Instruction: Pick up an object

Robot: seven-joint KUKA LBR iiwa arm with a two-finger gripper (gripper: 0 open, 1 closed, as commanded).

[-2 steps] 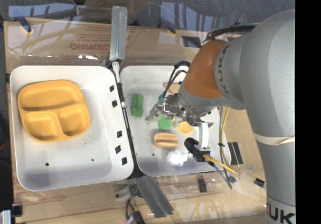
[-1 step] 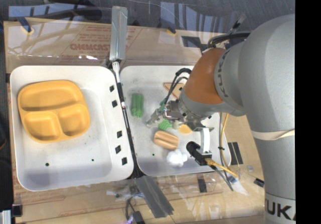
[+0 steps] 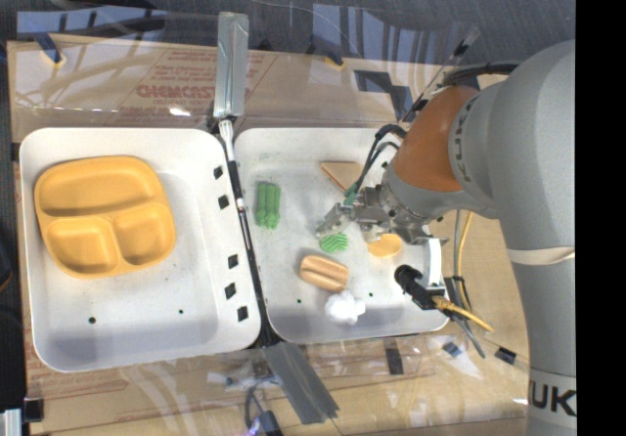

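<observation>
At the left of the frame a yellow three-compartment plastic tray (image 3: 103,212) lies in the left white bin (image 3: 59,346). In the right white bin (image 3: 293,146) a small ridged green toy piece (image 3: 335,241) sits at mid-frame; it looks light, stiff and easy to pinch across its ribs. The gripper (image 3: 335,220) hangs just over it, its wrist reaching in from the frame's right; whether it is open I cannot tell.

The right bin (image 3: 293,327) holds six small things: a ribbed green piece (image 3: 267,204) lying lengthwise near its left wall, a tan wedge (image 3: 339,173) toward the back, and a small green ridged piece (image 3: 335,241) in the middle. Just beside that lies an orange-yellow disc (image 3: 384,245). Nearer the front lie a hot-dog bun (image 3: 324,272) and, touching it, a white fluffy lump (image 3: 344,307).
</observation>
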